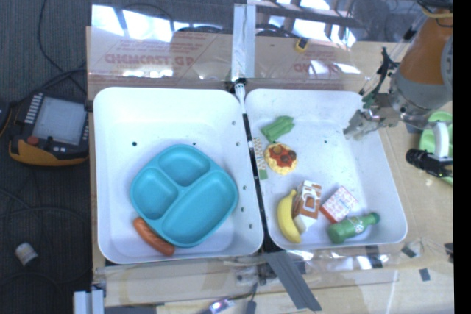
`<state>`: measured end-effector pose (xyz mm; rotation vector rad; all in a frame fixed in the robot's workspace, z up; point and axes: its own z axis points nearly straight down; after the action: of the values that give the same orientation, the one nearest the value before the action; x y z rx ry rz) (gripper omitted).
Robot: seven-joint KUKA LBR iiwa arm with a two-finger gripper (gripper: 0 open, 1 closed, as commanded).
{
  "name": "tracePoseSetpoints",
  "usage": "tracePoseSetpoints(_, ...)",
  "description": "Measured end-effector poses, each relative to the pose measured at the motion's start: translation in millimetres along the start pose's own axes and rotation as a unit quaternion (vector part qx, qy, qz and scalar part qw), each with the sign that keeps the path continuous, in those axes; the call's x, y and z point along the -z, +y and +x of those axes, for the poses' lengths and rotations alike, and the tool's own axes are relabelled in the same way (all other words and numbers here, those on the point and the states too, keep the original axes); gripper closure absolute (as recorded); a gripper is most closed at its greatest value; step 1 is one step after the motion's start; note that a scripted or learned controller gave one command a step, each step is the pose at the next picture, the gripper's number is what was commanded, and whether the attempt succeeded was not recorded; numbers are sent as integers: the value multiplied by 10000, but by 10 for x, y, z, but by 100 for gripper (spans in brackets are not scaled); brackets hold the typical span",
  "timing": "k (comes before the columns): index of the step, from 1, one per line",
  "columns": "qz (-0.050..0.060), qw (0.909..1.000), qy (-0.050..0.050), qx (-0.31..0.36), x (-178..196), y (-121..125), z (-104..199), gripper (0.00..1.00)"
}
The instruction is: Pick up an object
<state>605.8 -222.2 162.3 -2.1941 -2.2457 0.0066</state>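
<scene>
Right bin [383, 165] holds the pickable items: green leafy toy [277, 128] near upper left; small pizza slice [281, 157], yellow with red topping, just below it. Banana [287, 217] lies lengthwise near the bottom, touching a small red-white carton [308, 200]. Red-white box [339, 204] sits tilted beside it. Green bottle [352, 226] lies on its side at the bottom right.

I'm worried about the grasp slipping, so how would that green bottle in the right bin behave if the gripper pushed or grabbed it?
The green bottle lies on its side in the right bin, so a sideways push would probably roll it. Its rounded, smooth-looking body may slip between fingers. It touches the red-and-white carton, which might shift along with it.
</scene>
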Motion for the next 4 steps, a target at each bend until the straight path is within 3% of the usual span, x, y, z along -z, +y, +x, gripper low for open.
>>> tracePoseSetpoints(1, -4, 10000, -2, 0, 6, 2, -1, 0)
tracePoseSetpoints(2, -1, 9959, 14, -906, -62, -494, 726, 0)
tracePoseSetpoints(3, -51, 9820, 7, -1890, -581, -1173, 1157, 0)
tracePoseSetpoints(4, 3, 9887, 15, -1498, -128, -1195, 1272, 0)
